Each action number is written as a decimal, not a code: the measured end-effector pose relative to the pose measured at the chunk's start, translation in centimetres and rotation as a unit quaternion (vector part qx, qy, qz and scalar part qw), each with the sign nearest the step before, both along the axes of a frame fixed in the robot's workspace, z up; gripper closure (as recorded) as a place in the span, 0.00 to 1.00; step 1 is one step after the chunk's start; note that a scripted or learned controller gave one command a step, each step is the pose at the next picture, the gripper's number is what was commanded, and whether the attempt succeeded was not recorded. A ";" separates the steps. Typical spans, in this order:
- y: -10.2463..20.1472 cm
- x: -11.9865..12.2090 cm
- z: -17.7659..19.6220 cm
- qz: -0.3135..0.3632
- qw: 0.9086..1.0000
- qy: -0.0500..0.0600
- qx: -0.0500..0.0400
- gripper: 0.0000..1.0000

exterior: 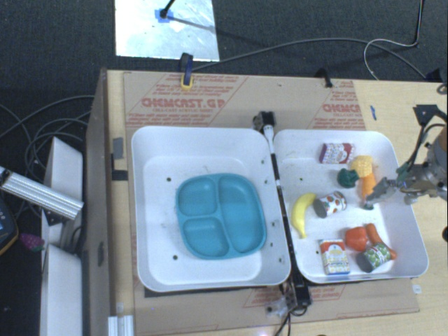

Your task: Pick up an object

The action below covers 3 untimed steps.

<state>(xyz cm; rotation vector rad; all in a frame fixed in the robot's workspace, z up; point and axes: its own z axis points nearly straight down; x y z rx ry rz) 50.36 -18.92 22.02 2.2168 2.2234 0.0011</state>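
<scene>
A blue divided tray (220,215) is seen in the left bin (150,152) — cables (42,128) are strewn on dark carpet (49,40), beside a foil sheet (168,19).

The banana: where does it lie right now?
The banana lies in the right bin, near its left wall, just left of a small can.

Red "CHEMCAST GP" print on the brown board (210,96) under the bins.
</scene>
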 end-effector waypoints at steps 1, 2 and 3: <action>-0.2 8.4 -11.2 0.001 1.000 -0.004 -0.001 0.00; 4.7 13.1 -13.5 0.001 1.000 -0.001 0.000 0.00; 4.6 13.2 -12.4 0.002 1.000 -0.002 0.000 1.00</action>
